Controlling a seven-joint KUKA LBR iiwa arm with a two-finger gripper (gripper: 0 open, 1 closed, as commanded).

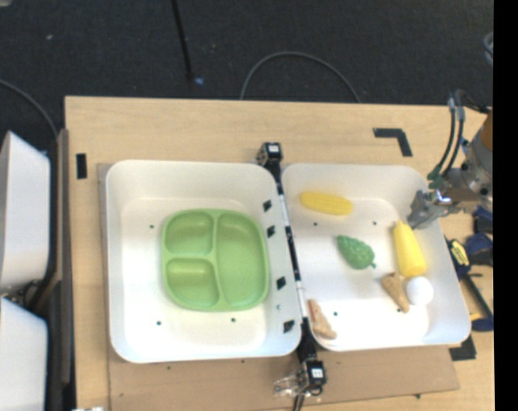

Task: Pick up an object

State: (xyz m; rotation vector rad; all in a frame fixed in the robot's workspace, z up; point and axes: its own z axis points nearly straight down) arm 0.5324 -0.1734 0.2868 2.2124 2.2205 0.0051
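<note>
The right bin [438, 328] holds several small toys. A yellow corn cob [327, 202] lies near its far side, with a green leafy piece [356, 253] in the middle. Along the right side rests a yellow oblong piece [409, 248], and a white egg [419, 290] and a tan stick-like piece [395, 291] sit just below it. Another tan piece [320, 323] lies in the near left corner. My gripper [426, 205] hangs over the bin's right rim, just above the upper end of the yellow oblong piece, with nothing seen in it.
The left bin [130, 324] holds a green divided plate [215, 259]. A clamp [270, 153] and a divider strip [284, 255] sit between the bins. White boxes [19, 221] stand off the bench's left side. Cables and blue tools [473, 251] lie by the right edge.
</note>
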